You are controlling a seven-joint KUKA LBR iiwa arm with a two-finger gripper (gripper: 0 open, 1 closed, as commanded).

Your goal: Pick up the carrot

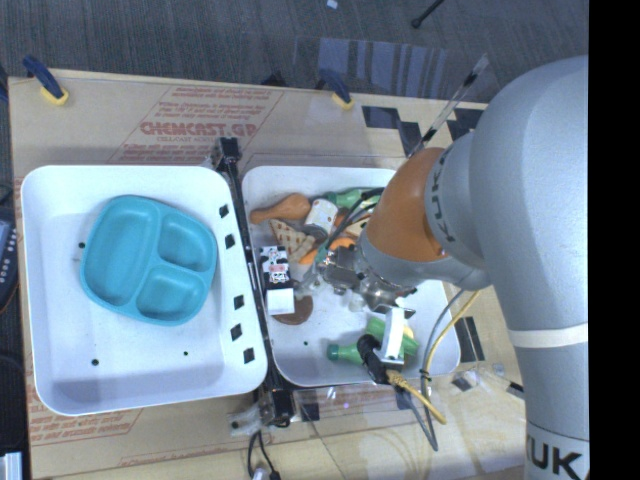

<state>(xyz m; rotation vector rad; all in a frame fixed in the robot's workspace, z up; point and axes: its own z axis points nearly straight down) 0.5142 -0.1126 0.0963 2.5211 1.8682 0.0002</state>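
A small orange piece that looks like the carrot [322, 252] lies in the middle of the right bin [300, 368], partly hidden by the arm. My gripper [338, 270] is low in that bin, just right of the orange piece and close over it. The grey wrist with its orange band [405, 218] covers much of the bin's right half. I cannot see anything held.
A blue divided plate [150, 258] lies in the left bin [60, 368]. Around the gripper sit a brown drumstick [283, 208], a waffle piece [290, 236], a cow-print carton [275, 264], a white cube [280, 300], a brown disc [295, 313] and green items [350, 351].
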